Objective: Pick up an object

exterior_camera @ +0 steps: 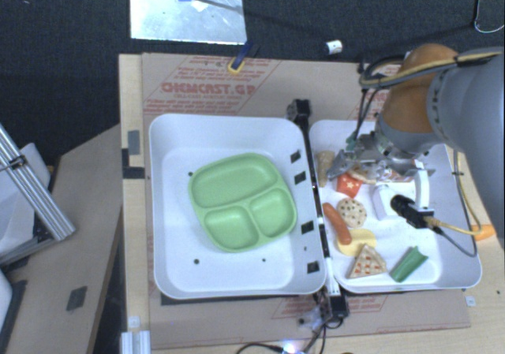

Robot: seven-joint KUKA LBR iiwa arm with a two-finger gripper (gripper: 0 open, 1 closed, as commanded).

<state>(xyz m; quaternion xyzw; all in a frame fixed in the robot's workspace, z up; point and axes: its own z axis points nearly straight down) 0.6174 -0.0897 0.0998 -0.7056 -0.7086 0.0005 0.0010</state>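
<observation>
Because the claw (pixel 359 165) hangs low in the right bin (pixel 458 266), the red piece (pixel 349 184) lies just beside it, on the side toward the round cracker (pixel 351 210); whether the claw is apart or together I cannot tell.

The left shallow white bin (pixel 166 210) is mostly taken up by a pale green, three-compartment plastic plate (pixel 241 201). Bare floor rings it, widest along the near wall and in the far left corner.

In the right shallow white bin (pixel 461 262), the grey arm (pixel 465 100) and its gripper (pixel 355 162) cover the far half. Toy food crowds the side by the shared wall: a red wedge (pixel 348 184), a round speckled biscuit (pixel 351 211), an orange sausage (pixel 335 222), a yellow piece (pixel 359 236) and a pizza slice (pixel 366 263), packed close with little gap. A green block (pixel 408 263) lies near the front wall. The near right corner is open.
</observation>
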